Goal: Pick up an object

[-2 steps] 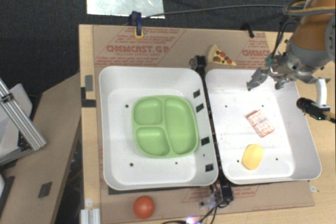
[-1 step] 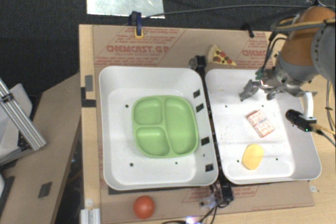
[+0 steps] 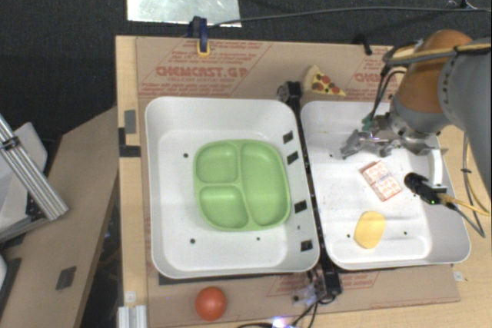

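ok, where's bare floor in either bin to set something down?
Right bin: bare strip along its left wall, far corner to near edge. Left bin: only a margin round the green plate. Crowded: right bin's middle and right, with end effector, pink packet and yellow piece.

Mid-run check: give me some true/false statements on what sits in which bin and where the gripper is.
1. The green divided plate lies in the left bin. True.
2. The gripper is over the right bin. True.
3. The yellow object sits in the left bin. False: it is in the right bin.
4. The toy pizza slice lies inside the right bin. False: it lies on the cardboard sheet behind the bins.
5. The gripper holds the pink checked packet. False: it lies on the right bin's floor.
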Robot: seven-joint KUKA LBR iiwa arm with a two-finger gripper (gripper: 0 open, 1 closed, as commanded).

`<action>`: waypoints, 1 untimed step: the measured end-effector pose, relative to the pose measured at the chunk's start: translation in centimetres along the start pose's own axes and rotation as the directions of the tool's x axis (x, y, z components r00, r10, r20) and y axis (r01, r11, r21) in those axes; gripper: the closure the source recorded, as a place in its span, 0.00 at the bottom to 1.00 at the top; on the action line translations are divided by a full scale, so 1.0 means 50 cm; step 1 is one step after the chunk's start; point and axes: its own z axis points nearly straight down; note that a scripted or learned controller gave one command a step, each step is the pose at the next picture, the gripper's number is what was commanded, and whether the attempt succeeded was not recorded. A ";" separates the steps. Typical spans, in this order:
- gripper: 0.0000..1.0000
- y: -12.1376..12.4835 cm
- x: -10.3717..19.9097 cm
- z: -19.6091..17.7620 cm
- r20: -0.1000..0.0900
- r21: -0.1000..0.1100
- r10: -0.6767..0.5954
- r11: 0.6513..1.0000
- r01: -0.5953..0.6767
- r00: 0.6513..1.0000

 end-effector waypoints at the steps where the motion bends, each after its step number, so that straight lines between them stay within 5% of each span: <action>1: 1.00 0.003 -0.001 -0.028 0.001 -0.005 0.000 1.000 0.000 1.000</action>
